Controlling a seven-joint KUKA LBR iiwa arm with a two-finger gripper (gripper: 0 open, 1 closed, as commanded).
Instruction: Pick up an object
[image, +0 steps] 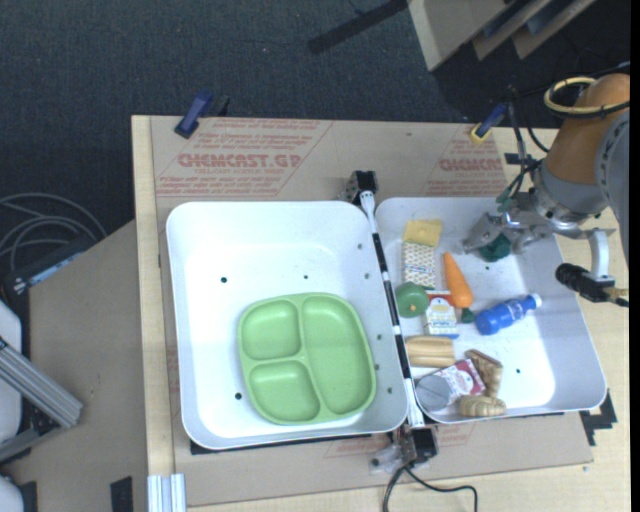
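Note:
My gripper (492, 238) hangs low over the far part of the right bin (560, 350), coming in from the right. Directly under its tip is a small dark green object (494, 253); whether it is gripped I cannot tell. To the left in the same bin lie an orange carrot (458, 282), a yellow block (423, 232) and a patterned cracker pack (419, 265). A blue bottle (505, 313) lies on its side nearer the front.
The right bin also holds a green round piece (410, 298), a small carton (441, 316), a bun (430, 350), a silver pouch (445, 385) and brown snacks (483, 372). A green divided plate (305, 357) sits in the left bin (250, 240).

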